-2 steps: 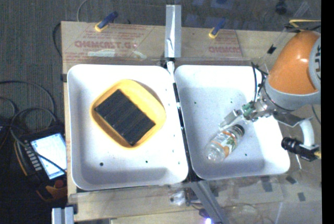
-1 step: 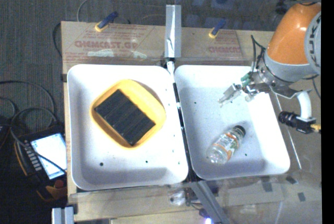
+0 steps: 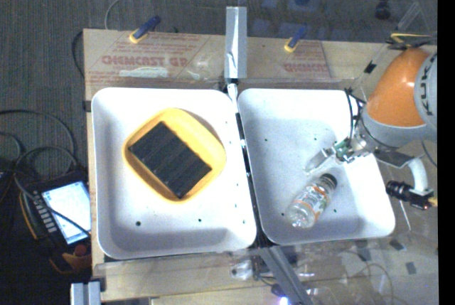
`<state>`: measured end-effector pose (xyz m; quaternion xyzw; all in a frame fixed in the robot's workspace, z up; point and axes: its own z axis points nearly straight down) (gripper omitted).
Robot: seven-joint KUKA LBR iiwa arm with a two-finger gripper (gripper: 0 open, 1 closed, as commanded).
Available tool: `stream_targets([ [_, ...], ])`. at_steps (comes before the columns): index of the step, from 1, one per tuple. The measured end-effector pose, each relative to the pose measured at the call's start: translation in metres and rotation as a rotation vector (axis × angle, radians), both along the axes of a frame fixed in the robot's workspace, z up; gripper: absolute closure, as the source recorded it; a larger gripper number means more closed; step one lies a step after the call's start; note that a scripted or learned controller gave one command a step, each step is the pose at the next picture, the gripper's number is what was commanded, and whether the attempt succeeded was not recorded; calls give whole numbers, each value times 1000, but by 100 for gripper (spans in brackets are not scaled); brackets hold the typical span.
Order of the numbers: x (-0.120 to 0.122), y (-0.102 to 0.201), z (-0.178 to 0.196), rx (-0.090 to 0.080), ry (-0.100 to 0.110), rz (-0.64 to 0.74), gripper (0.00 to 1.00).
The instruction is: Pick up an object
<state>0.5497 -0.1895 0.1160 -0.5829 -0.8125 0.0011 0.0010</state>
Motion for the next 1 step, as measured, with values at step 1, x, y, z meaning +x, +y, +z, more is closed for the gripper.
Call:
stream_targets([
  [1,-66,23,6,1,0,-67,0],
])
